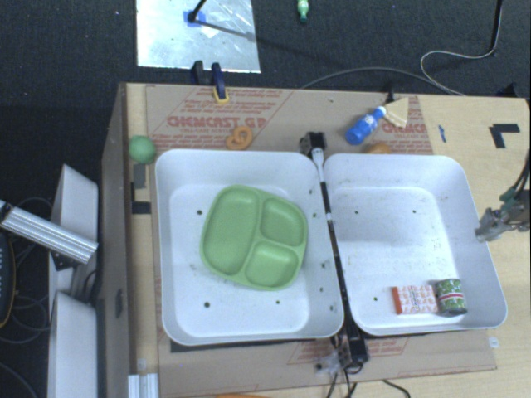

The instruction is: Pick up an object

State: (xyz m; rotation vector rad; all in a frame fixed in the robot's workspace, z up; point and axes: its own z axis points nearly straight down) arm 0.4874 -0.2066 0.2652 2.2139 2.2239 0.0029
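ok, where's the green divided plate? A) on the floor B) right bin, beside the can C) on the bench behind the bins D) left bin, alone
D: the green divided plate lies flat in the left bin; the can and a small packet sit in the right bin.

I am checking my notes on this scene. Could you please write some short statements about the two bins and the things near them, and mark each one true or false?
1. The green divided plate lies in the left bin. True.
2. The small can stands in the left bin. False: it is in the right bin, near its front right corner.
3. A red-and-white packet lies right beside the can. True.
4. The blue bottle lies inside the right bin. False: it lies on the bench behind that bin.
5. The gripper is at the right bin's right edge. True.
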